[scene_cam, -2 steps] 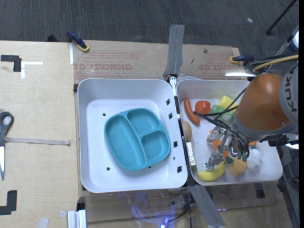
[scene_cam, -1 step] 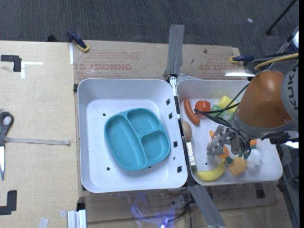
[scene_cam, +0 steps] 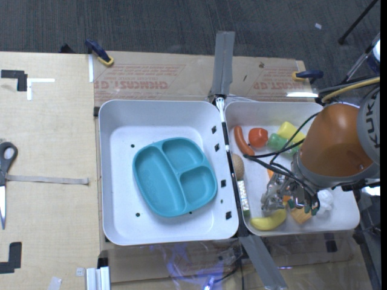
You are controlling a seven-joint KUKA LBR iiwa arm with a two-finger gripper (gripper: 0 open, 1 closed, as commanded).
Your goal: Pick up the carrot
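The carrot [scene_cam: 300, 215] shows as an orange piece near the front wall of the right bin [scene_cam: 347, 221], partly hidden by the gripper's cables. My gripper [scene_cam: 279, 197] hangs low over the front middle of that bin, just left of the carrot and above a yellow banana [scene_cam: 269, 222]. The arm's orange band [scene_cam: 335, 141] covers much of the bin's right side.
The right bin also holds a red chili [scene_cam: 242, 141], a red tomato [scene_cam: 258, 136], a yellow pepper [scene_cam: 288, 129], a green piece [scene_cam: 277, 141], a brown oval item [scene_cam: 237, 165] and a white object [scene_cam: 326, 202]. In the left bin [scene_cam: 115, 180] lies a blue divided plate [scene_cam: 175, 177].
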